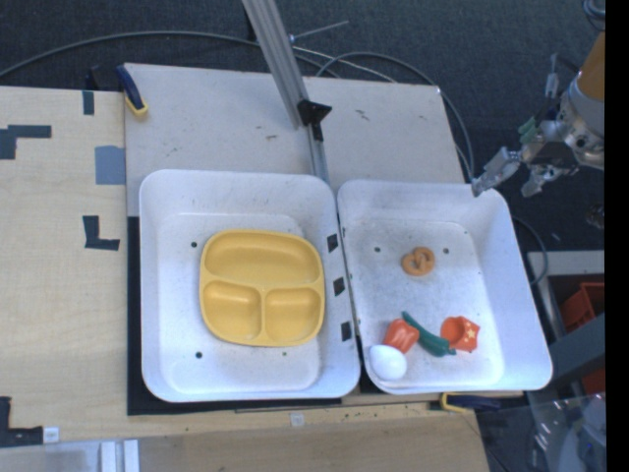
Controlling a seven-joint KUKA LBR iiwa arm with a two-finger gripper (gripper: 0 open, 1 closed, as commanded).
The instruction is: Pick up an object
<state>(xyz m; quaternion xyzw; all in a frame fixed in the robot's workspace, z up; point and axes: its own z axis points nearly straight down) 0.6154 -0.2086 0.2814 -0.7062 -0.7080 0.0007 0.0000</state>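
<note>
The right bin [491, 224] holds a brown pretzel-shaped piece [418, 261] near its middle. Along its front lie a white egg [387, 362], an orange-red piece [401, 335], a green stalk-like piece [427, 333] and an orange piece with a star mark [460, 332]. My gripper [512, 172] hangs above the bin's far right corner, outside the rim, with its two fingers spread and nothing between them. It is well away from all the objects.
The left bin [157, 264] carries a yellow divided plate [262, 287]. A slanted metal post [280, 52] rises behind the bins. Cables run across the dark floor at the back. A wooden bench top lies to the left.
</note>
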